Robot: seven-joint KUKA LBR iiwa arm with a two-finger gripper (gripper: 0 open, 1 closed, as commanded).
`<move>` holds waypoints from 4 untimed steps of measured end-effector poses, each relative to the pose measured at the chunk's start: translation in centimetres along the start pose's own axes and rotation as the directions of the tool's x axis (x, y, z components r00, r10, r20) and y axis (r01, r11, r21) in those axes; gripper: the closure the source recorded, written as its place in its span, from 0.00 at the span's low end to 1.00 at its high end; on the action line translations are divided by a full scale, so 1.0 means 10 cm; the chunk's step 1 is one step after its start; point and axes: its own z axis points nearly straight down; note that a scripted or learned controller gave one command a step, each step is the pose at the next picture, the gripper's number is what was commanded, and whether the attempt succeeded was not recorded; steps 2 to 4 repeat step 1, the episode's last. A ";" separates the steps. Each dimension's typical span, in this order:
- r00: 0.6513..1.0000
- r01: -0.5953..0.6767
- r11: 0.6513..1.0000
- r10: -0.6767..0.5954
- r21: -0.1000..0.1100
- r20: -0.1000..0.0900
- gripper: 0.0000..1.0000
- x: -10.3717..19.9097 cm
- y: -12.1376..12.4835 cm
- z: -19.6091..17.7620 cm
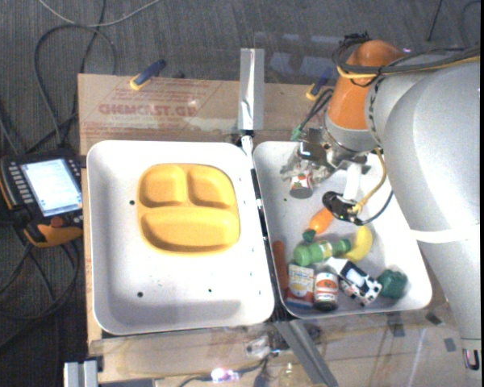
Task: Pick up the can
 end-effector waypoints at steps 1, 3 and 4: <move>0.996 -0.094 0.996 0.094 0.011 0.001 1.00 0.32 -0.31 -1.17; 0.996 -0.094 0.996 0.094 0.011 0.001 1.00 0.32 -0.31 -1.17; 0.996 -0.094 0.996 0.094 0.011 0.001 1.00 0.32 -0.31 -1.17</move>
